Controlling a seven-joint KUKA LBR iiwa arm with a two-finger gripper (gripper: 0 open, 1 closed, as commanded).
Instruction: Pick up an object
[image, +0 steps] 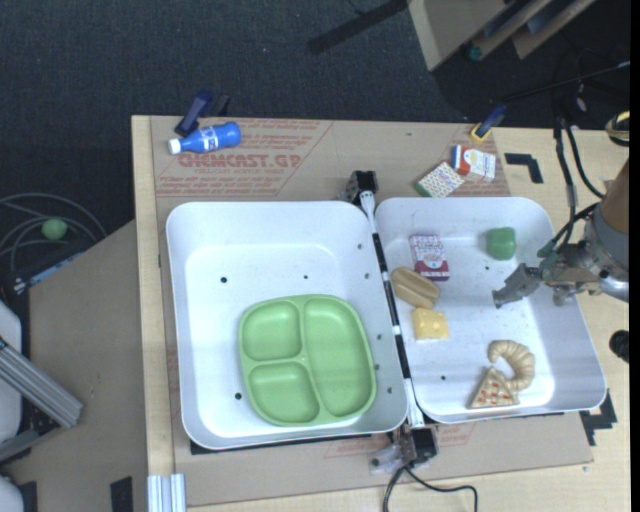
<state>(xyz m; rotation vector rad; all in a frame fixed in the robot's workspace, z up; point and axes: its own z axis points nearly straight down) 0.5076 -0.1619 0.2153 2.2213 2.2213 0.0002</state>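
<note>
The gripper (512, 287) hangs over the right bin (570, 345), its dark fingers spread and grasping nothing, tips aimed toward the bin's middle over bare white floor. Just above it sits a green block (500, 241). Leftward lie a red-and-white carton (430, 256), standing lengthwise toward the far rim, a bread roll (415, 288) with its long axis slanting down to the right, and a cheese wedge (431, 325). Near the front rim a croissant (514, 359) curves over a pizza slice (493, 391) (its tip points up toward the croissant). Open floor surrounds the gripper. The left bin (200, 300) holds a green divided plate (305, 358).
</note>
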